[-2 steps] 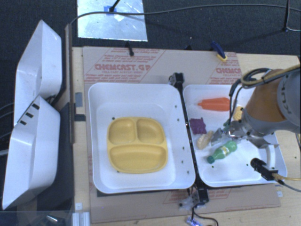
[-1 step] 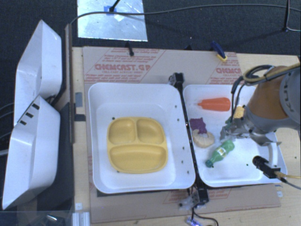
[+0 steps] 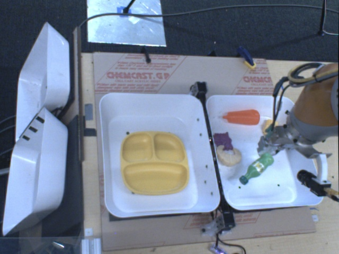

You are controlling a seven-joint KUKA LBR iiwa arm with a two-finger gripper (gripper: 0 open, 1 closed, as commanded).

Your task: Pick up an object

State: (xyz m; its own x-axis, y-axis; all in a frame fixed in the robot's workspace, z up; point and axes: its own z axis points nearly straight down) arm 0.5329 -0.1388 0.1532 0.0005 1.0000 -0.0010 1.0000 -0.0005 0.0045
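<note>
Gripper point(image 3: 267, 146), grip state unclear, sits just above the green bottle's point(image 3: 256, 168) base.

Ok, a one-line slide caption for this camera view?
Claw above green plastic bottle in right white bin; yellow divided tray in left bin.

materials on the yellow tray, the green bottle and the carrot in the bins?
Yellow tray: looks like moulded plastic, matte, with rounded compartment walls. Green bottle: probably glossy plastic, given the bright highlights on its body. Carrot: uniform orange with a smooth sheen, so likely a plastic toy, though rubber can't be ruled out.
</note>
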